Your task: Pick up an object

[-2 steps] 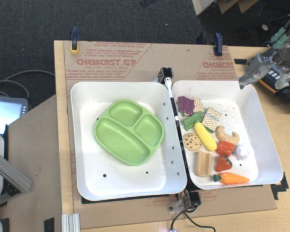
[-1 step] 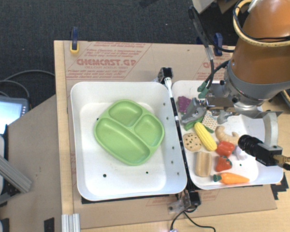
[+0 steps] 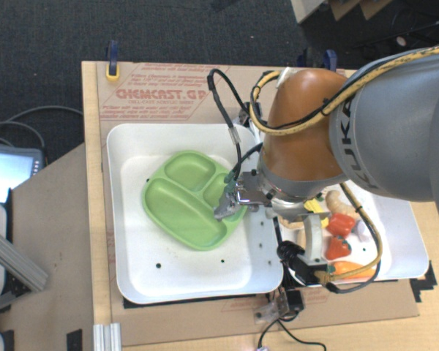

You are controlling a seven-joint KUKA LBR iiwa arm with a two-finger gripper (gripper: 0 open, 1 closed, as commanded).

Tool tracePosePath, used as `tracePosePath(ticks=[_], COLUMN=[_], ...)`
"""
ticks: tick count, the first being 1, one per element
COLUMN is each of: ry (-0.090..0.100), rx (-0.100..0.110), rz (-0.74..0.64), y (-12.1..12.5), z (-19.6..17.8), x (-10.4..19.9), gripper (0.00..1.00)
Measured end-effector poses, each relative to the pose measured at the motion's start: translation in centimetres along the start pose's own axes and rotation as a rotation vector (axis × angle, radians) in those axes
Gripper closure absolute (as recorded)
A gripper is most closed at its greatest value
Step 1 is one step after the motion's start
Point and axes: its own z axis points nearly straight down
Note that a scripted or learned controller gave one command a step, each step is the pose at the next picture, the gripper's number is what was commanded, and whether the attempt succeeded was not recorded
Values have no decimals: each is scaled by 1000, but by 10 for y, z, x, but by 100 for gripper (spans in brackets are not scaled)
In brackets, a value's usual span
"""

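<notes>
Green divided plate (image 3: 186, 205) mid left bin (image 3: 132, 269), free floor around it, gripper (image 3: 230, 199) at plate's right rim, opening of the pincer not possible to tell

The arm (image 3: 366, 115) is blocking most of the right bin (image 3: 406, 251), hiding its toys, and the green plate's (image 3: 186, 199) three o'clock rim is disappearing beneath the gripper (image 3: 230, 202).

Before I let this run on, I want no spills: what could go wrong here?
The hand sits at the right rim of the green divided plate; a grip on that thin edge may slip or tip the plate. The arm also hangs low over the red and orange items in the right bin.
</notes>
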Motion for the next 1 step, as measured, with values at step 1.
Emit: tracePosePath(ticks=[1], ry=[-4], rx=[-9], rz=[17], y=[12], z=[27], x=[-100], gripper=[0])
